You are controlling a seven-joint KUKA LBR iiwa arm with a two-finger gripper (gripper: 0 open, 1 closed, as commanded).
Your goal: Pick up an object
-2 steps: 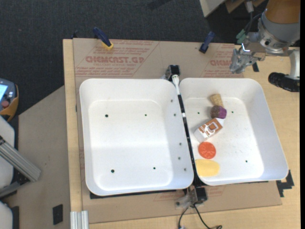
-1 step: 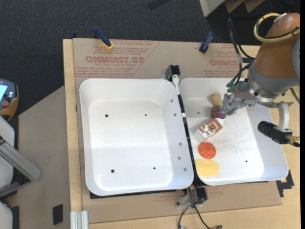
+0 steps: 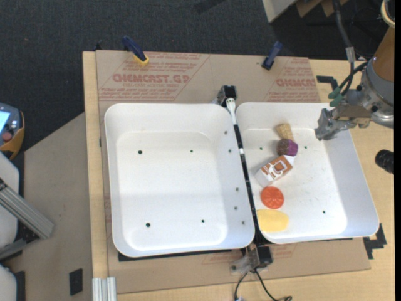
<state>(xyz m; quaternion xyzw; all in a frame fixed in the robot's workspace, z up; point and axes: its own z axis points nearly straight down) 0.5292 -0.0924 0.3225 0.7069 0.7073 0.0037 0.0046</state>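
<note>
arm [image 3: 385,74]: cut off at right edge | claw [image 3: 326,130]: fingers indistinct

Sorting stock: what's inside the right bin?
The right bin holds a tan piece, purple ball, orange-white block, red disc, yellow piece. Nothing looks covered.

right bin [image 3: 351,193]: five objects [image 3: 277,168] along left side | gripper [image 3: 326,130] above far-right

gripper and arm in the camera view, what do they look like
The gripper is small, grey metal, with short blocky fingers. Behind it sits a grey cylindrical wrist with a tan-orange section above it. Black cables run along the arm, and a small green piece shows near the gripper mount.
</note>
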